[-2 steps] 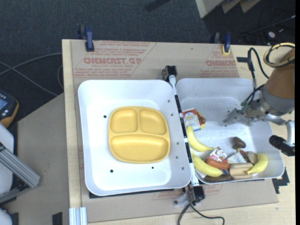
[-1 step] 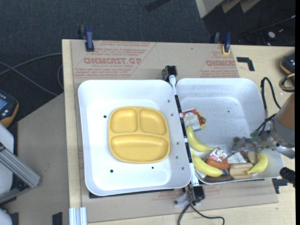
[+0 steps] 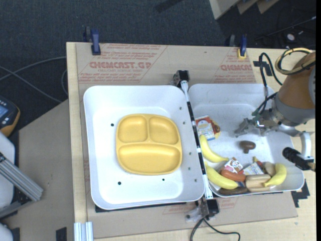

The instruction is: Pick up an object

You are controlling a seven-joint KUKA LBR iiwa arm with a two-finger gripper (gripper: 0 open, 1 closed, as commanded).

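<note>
My gripper (image 3: 250,126) hangs low over the right bin (image 3: 225,91), in its upper right part, below the orange band of the arm. Just below it a small brown round item (image 3: 247,145) lies on the bin floor, apart from the gripper. Nothing shows in the gripper. A red and white snack packet (image 3: 205,128) lies at the bin's left wall. A yellow banana (image 3: 210,152) curves below that packet. A second banana (image 3: 221,178) and a third banana (image 3: 279,175) lie along the front edge among several small toy foods (image 3: 241,170).
The left bin (image 3: 100,114) holds a yellow divided plate (image 3: 149,143) at its middle. Blue clamps (image 3: 94,41) stand at the bench's back edge. A black cable (image 3: 266,67) loops beside the arm at the right.
</note>
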